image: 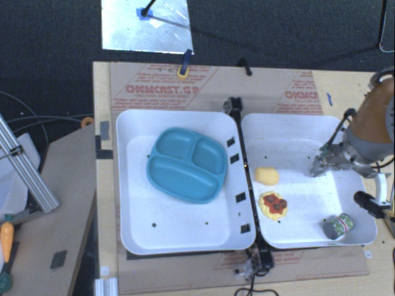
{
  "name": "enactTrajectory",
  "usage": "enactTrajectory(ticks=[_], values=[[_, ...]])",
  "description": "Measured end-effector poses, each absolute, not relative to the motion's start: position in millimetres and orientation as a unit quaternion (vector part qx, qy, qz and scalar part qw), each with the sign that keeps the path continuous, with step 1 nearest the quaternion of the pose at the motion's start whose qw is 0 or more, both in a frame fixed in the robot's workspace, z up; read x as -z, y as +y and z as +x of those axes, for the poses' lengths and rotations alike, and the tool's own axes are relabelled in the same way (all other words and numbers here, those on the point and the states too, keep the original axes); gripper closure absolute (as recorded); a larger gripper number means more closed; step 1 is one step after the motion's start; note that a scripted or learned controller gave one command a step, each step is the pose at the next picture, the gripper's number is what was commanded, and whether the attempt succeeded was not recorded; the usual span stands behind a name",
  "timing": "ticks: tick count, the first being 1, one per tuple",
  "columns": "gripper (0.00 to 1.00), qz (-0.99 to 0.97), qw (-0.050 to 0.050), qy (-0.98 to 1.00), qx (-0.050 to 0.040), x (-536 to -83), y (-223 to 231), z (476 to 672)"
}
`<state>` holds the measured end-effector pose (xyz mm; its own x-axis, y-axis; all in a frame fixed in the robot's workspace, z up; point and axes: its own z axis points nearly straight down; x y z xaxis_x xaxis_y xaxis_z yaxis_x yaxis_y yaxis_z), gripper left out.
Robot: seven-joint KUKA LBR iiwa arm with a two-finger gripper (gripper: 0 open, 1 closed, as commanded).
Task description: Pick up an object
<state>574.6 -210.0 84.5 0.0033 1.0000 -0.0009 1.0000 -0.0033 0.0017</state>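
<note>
A blue tray (187,164) with three compartments lies tilted in the left bin (137,227), well apart from everything else. The two bins touch along a middle seam on the surface (160,88). In the right bin (290,137), a yellow lump (267,176) sits near the seam, and just below it lies a small pizza (273,205), yellow with red spots. The two are near each other but not touching. Farther right, a can (338,226) lies on its side in the bin's lower right corner. The hand (322,165) hangs over the right part of this bin, above the can and well apart from the lump and pizza. Nothing stands between it and them. Nothing shows between its fingers; whether they are spread or closed I cannot tell.
</note>
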Motion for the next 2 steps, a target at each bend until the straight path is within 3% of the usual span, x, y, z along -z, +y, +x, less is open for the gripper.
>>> enactTrajectory(ticks=[2], values=[[1.00, 0.706, 0.004, 0.708, -0.0024, -107, -207, 578.1]])
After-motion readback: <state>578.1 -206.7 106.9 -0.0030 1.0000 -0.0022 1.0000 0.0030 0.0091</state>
